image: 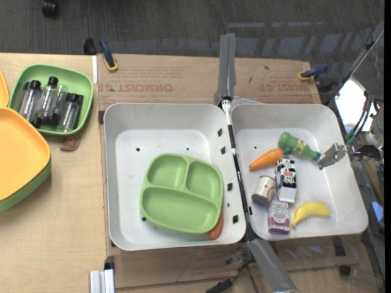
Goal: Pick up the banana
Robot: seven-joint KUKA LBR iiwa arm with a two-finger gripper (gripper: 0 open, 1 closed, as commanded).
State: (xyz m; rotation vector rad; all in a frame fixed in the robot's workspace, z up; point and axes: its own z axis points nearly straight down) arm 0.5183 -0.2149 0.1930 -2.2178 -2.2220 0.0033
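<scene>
Camera view: the banana is not picked up yet.

Camera view from above shows two white bins side by side. The banana [311,212] lies flat in the right bin [342,133], close to its front wall, just beside a small pink box [278,217]. Near it are a black and white carton [286,179], a little can [264,190], a toy carrot [266,159] and a green toy [297,145]. The gripper [333,155] sits at the right side of this bin, up from the banana and well apart from it. I cannot tell if the gripper is spread or pressed together, and nothing shows in it. The left bin [122,127] holds a green plate [182,192]. So all the work is left, I think: go to the banana, grab it, lift it.
</scene>
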